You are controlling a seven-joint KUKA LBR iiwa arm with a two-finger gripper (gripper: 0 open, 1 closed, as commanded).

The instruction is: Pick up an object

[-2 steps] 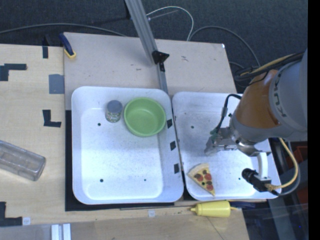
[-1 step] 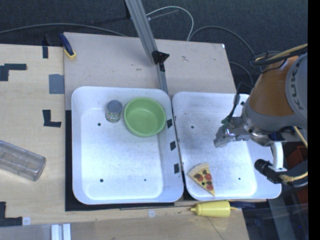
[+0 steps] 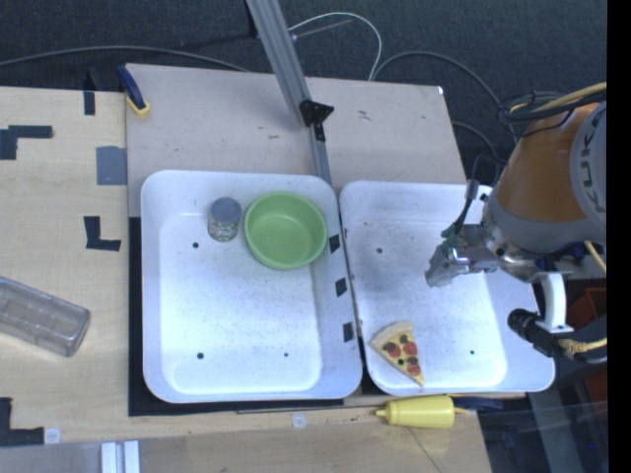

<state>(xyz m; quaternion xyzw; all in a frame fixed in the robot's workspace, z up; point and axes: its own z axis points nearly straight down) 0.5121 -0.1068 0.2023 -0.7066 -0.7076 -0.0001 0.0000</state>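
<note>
A green bowl (image 3: pixel 286 230) rests at the back of the left bin (image 3: pixel 168 363), with a small grey-lidded jar (image 3: pixel 225 219) just to its left. A pizza slice toy (image 3: pixel 400 349) lies at the front of the right bin (image 3: pixel 394 205). My gripper (image 3: pixel 441 269) hangs over the right side of the right bin, up and to the right of the pizza slice and apart from it. Nothing shows between its fingers.
A yellow bottle (image 3: pixel 419 413) lies on the bench just in front of the right bin. A clear plastic container (image 3: pixel 39 315) lies on the far left of the bench. A grey pole (image 3: pixel 281 47) slants down to the back edge between the bins.
</note>
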